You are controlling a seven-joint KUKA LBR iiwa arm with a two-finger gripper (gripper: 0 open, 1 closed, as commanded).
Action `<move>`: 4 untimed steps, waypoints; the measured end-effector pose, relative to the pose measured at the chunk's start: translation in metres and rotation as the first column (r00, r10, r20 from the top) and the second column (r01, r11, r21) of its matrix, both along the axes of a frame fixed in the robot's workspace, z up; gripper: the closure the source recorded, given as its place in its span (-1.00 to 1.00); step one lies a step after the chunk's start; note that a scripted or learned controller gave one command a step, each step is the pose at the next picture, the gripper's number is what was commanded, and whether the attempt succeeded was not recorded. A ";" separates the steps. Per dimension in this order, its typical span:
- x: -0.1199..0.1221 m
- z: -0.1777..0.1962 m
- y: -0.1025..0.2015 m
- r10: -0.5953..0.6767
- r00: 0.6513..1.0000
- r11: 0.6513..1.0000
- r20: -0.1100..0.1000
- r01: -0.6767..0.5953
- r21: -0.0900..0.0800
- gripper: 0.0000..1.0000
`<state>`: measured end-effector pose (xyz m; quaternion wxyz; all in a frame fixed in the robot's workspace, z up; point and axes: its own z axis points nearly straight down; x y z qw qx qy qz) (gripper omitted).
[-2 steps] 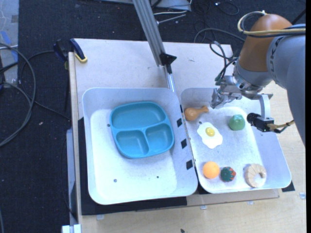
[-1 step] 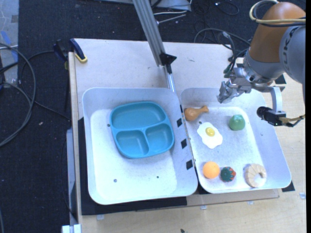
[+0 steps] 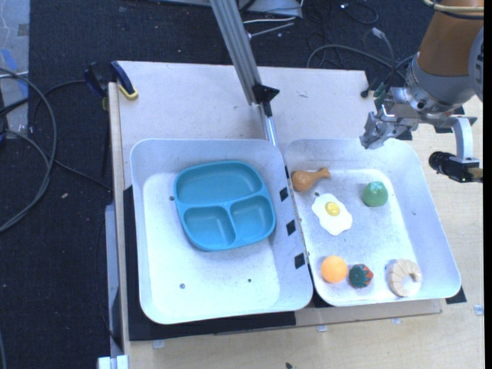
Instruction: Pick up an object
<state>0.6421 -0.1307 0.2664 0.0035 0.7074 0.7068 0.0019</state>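
Object: none chosen yet; candidates all in right bin (image 3: 430,229) — green ball (image 3: 375,194), fried egg (image 3: 332,214), drumstick (image 3: 309,178), orange ball (image 3: 334,269), dark multicoloured piece (image 3: 360,276), shrimp-like piece (image 3: 404,277).
Claw: claw (image 3: 374,137) above far rim of right bin, apart from every item, nothing between fingers; open or clenched, cannot tell.
Nearest item: green ball, near and just below claw; drumstick well off to left.
Progress: nothing lifted, all items resting on bin floor; approach, grasp and lift all left, by the look of it.
Left bin: left bin (image 3: 154,283) with blue divided tray (image 3: 225,204) lying flat.
Surface: pale bench (image 3: 200,98), bins side by side, touching.
Room: dark carpet floor (image 3: 54,21), loose cables (image 3: 31,121), slanted metal pole (image 3: 238,37).
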 end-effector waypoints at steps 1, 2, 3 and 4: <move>-0.024 0.005 0.049 0.007 1.000 1.000 -0.008 -0.007 0.002 1.00; -0.051 0.003 0.092 0.008 1.000 1.000 -0.010 -0.007 0.004 1.00; -0.068 -0.016 0.140 0.008 1.000 1.000 -0.012 -0.008 0.003 1.00; -0.081 -0.030 0.188 0.008 1.000 1.000 -0.011 -0.008 0.003 1.00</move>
